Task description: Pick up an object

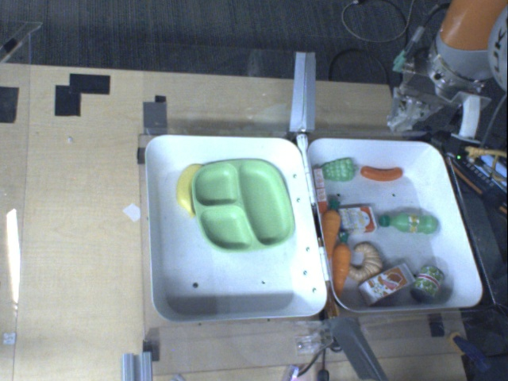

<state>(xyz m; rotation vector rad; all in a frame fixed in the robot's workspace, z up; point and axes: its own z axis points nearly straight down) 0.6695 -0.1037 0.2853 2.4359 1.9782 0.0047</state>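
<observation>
Near edge of right bin: a small juice carton (386,283) lies tilted beside a round green-and-white can (429,280), both close to the front wall of the right bin (464,236).
Just behind them: a tan pastry-like piece (367,259) touches a carrot (340,265); a second carrot (330,227) lies along the divider side.
Middle of right bin: a small red-and-white box (357,217) sits beside a green bottle (409,224) lying on its side, cap toward the box.
Far part of right bin: a green bumpy vegetable (339,169) and an orange-red sausage (382,173) lie near each other, not touching; a slim packet (319,187) lies against the divider wall.
Left bin: the left bin (171,288) holds a green sectioned tray (240,202), with a yellow item (186,189) partly under its left edge.
Between bins: a grey metal bar (302,94) runs away from the divider.
Gripper: the gripper (405,113) hangs beyond the far right corner of the right bin, outside its wall and well apart from every object; I cannot tell how far its jaws are parted, and nothing is seen in it.
Arm: the orange band (476,10) shows at the top right.
</observation>
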